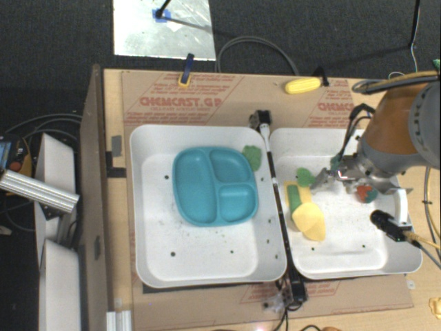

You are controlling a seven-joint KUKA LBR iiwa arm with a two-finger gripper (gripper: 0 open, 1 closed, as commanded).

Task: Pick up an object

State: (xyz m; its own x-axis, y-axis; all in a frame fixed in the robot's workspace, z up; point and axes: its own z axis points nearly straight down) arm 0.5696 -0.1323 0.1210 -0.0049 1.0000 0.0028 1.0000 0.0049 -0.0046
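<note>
In the right bin [344, 257], my gripper [324, 178] hangs low over the upper middle, reaching in from the right. Just left of its tip lies a small yellow-green piece [304, 178]. Below that are a green strip [294, 198] and a yellow lump [309, 220], side by side near the bin's left wall. A small red and teal thing [365, 194] sits under the wrist, partly hidden. Nothing shows in the gripper's hold.
The left bin [155, 254] holds a blue divided plate [213, 186] with a green piece [253, 157] at its upper right corner. A yellow object [301, 85] lies on the cardboard behind the bins. A black divider [274, 185] runs between the bins.
</note>
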